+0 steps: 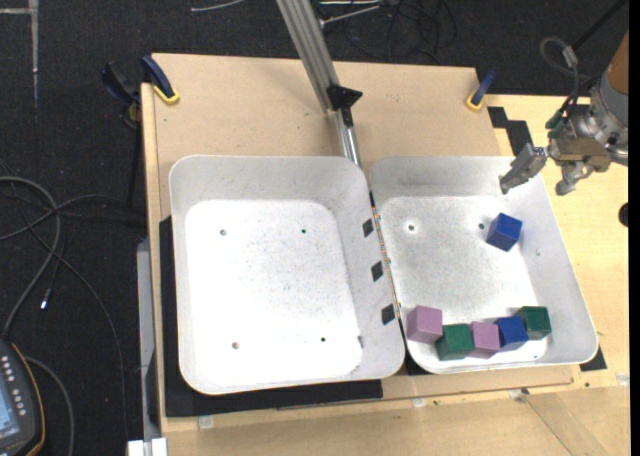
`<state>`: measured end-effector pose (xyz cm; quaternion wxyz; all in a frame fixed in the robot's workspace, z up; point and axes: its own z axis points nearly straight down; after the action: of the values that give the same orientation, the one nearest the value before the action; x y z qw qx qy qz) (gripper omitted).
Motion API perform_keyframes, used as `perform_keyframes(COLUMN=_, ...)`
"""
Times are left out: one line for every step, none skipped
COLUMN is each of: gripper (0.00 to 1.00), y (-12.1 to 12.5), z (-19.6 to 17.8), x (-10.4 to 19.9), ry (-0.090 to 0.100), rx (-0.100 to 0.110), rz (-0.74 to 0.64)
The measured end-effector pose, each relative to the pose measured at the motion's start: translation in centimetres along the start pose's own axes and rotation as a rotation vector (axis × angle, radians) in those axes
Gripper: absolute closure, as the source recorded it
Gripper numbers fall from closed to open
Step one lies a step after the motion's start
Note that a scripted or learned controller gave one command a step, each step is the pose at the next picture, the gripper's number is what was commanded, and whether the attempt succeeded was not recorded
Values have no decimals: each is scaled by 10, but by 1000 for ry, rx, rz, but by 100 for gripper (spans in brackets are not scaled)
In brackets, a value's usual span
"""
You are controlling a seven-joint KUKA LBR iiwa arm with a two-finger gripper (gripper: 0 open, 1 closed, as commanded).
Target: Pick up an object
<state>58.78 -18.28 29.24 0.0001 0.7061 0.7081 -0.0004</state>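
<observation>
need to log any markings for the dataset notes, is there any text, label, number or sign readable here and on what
None can be read.
The blocks in the right bin, such as the lone blue block and the purple block, show plain faces with no lettering.
The black patches on the divider between the bins carry nothing legible.
The device at the lower left corner has a lit screen, too small and blurred to read.
The gripper shows no marking.

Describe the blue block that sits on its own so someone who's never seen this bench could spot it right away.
Start at the right white bin, the one nearer the arm. In its upper right part, just below the end effector, lies a lone blue block. The other blue block is packed into a row of purple and green blocks along the bin's near edge, while this one stands apart, touching nothing.
</observation>
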Motion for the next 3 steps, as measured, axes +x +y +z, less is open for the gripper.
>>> perform_keyframes(gripper=0, y=37, z=145, x=-31, ry=1, rx=5, rz=4)
perform_keyframes(gripper=0, y=31, z=170, x=-40, ry=-8, rx=-23, rz=-1)
perform_keyframes(gripper=0, y=31, z=172, x=-41, ry=-8, rx=-23, rz=0)
